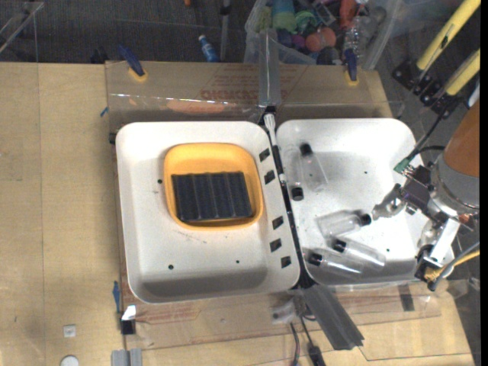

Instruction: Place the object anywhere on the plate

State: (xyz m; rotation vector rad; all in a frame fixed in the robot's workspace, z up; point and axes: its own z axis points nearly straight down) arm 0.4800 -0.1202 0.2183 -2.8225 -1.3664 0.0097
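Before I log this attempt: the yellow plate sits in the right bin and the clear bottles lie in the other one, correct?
Not quite. The camera view shows the yellow plate in the left bin; the clear bottles lie in the other one, the right bin.

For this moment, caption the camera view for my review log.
Gripper over right bin of clear bottles; yellow plate in left bin.

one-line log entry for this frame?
plate: left bin, bears dark ridged block | bottles: right bin, lying loose | end effector: low over right bin, near bottles | placement: not done
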